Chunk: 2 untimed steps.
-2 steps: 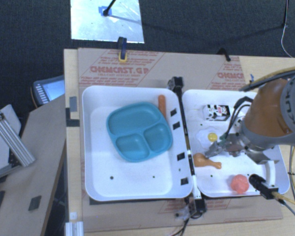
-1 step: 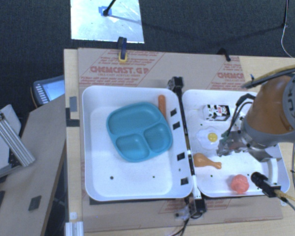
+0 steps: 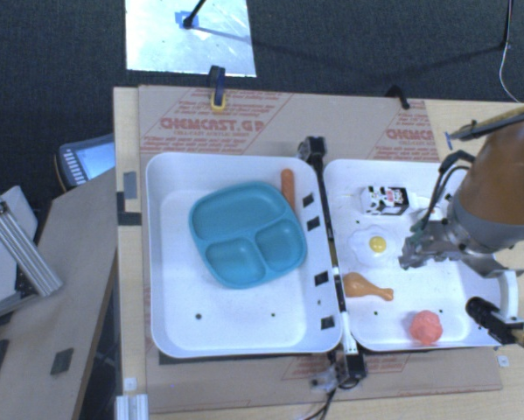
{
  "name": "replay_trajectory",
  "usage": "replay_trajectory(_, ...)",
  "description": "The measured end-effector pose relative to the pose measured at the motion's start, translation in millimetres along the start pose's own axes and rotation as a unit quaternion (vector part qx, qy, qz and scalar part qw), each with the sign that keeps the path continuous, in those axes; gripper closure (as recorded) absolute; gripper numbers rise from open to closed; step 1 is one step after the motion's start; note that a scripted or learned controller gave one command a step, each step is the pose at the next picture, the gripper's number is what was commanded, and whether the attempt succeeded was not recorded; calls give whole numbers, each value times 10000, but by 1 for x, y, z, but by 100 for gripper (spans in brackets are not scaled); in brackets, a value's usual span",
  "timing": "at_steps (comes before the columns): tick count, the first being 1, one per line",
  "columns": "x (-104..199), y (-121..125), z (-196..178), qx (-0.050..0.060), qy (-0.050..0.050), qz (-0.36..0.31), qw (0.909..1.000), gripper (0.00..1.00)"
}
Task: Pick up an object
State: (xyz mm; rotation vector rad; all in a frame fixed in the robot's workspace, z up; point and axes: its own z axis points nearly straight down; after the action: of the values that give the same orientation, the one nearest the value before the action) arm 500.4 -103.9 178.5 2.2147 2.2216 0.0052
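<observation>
A: Fried egg (image 3: 372,245) is lying mid right bin (image 3: 349,180), milk carton (image 3: 386,200) behind, drumstick (image 3: 367,286) and pink ball (image 3: 426,325) nearer the front rim.

B: Gripper (image 3: 416,254) is hovering just right of the egg; finger state unreadable. Blue plate (image 3: 247,234) is occupying the left bin (image 3: 170,261).

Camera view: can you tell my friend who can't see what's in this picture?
A robot arm's gripper hovers over the right white bin beside a toy fried egg, chicken drumstick and pink ball. The left bin holds a blue divided plate.
</observation>
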Motion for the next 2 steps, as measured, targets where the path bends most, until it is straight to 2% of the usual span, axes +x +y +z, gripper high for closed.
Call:
replay_trajectory(1,3,-1,-44,-1,-1,-5,10000,100)
replay_trajectory(2,3,11,-97,-10,-3,-5,10000,100)
